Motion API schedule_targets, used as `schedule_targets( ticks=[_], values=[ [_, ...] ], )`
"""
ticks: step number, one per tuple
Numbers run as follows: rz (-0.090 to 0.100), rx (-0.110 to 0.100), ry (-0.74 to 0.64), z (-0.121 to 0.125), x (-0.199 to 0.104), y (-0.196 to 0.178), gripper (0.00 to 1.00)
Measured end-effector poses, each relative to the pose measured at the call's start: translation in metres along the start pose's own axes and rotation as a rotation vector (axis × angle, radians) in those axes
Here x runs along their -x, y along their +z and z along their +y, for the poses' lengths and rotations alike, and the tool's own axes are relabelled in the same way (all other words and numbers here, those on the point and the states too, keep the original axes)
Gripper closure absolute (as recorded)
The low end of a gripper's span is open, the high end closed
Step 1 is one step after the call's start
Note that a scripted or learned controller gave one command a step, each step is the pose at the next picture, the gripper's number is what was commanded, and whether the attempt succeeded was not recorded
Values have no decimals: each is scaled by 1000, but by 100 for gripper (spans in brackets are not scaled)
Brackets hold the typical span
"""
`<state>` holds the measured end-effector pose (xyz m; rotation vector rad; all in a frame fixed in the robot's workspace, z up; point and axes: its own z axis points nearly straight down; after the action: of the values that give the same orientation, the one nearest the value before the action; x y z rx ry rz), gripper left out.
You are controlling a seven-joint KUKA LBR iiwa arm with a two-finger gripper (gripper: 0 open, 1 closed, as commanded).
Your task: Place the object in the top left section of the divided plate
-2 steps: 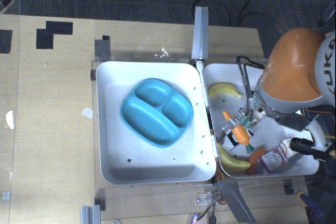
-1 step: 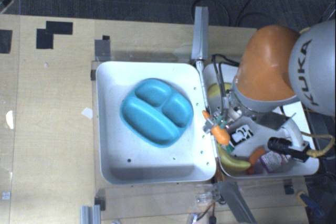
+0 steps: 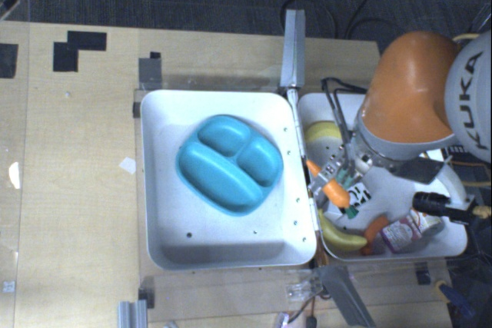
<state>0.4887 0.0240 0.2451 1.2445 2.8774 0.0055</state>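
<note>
We see the pincer (image 3: 340, 182) low in the right bin (image 3: 453, 242), apparently clamped on a carrot (image 3: 330, 188), with a banana (image 3: 342, 236) just beside. The blue divided plate (image 3: 229, 162) waits in the left bin (image 3: 161, 165), its 3 sections bare.

Light wooden bench (image 3: 69, 188) carries two white bins side by side: left bin (image 3: 165, 242), right bin (image 3: 453, 242), rims nearly touching

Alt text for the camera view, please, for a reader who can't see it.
The grey-and-orange arm reaches into the right bin, its gripper over a carrot and banana. The blue divided plate sits in the left bin.
</note>
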Motion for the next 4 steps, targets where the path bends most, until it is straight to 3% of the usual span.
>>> schedule_targets(
  ticks=[1, 2, 3, 4],
  values=[
    [3, -2, 170, 66, -72, 19, 100],
    [2, -2, 127, 45, -49, 23, 100],
    [2, -2, 57, 81, -24, 22, 100],
    [3, -2, 20, 50, -56, 61, 100]
  ],
)
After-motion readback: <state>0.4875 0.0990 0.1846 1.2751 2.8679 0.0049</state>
